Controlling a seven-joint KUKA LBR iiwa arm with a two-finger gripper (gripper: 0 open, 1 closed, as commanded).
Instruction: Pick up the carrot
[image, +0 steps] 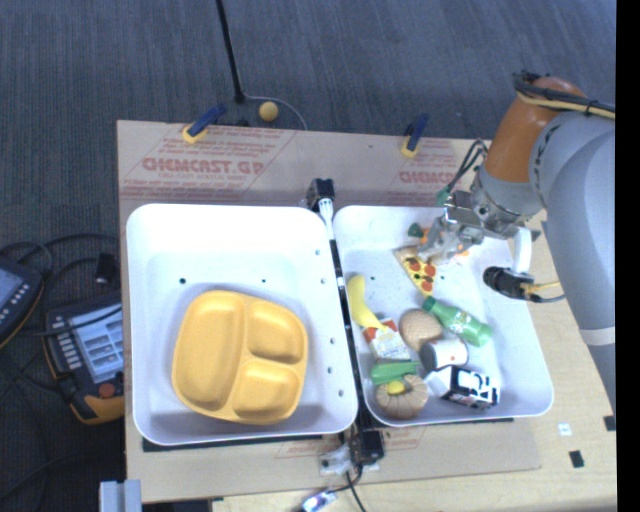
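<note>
Roughly: 2 white bins on the table (200, 165), and my jaws hang low over the far end of the right bin (540, 370), arm coming in from the right. The wrist blocks the tips, so I can't tell if the jaws are spread, pressed together or pinching anything.

The carrot (417, 231) is, I think, the small orange bit just left of the jaws, near the bin's far wall and just above the pizza slice (418, 268). It's too small to be sure.

The jaws sit there because that corner is sparse. The banana (362, 305), the green bottle (458, 320) and the other toys crowd the near half, well apart from the carrot.

The left bin (150, 250) holds 1 yellow plate (240, 355) with 3 compartments.

My read is approach stage, with no grasp confirmed. The main risk is nudging the pizza slice.
</note>
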